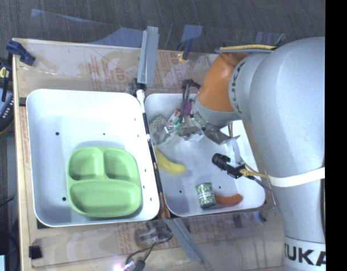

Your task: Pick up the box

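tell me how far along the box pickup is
Done: the arm has reached into the right bin, with the gripper low at its far left corner. In hand: it sits at the box, but a grasp isn't clear. Left: lifting the box; banana and can lie untouched.

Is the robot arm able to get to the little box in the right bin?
Probably yes: the gripper sits right beside the box in the right bin, nothing lying over it.

Bright, even overhead light, soft shadows, mild glare, slight overall blur.
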